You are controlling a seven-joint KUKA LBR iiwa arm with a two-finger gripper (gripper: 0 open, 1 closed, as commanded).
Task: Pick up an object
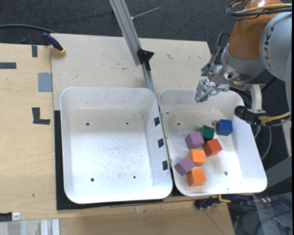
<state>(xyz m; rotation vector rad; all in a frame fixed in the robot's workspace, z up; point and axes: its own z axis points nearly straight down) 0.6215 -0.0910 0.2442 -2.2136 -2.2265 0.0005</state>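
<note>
Several small blocks lie in the right bin (pixel 245 173): a blue one (pixel 225 127), a green one (pixel 208 131), two purple ones (pixel 194 140) (pixel 184 165), a red-orange one (pixel 213 147) and two orange ones (pixel 198 156) (pixel 196 176). My gripper (pixel 202 95) hangs over the bin's far edge, up and to the left of the blocks and well apart from them. Nothing shows between its fingertips.
The left bin (pixel 68 146) stands beside the right one, sharing a middle wall. A slanted metal rail (pixel 130 31) runs down to the gap between the bins. A blue-and-yellow tool (pixel 54 42) lies on the bench at the far left.
</note>
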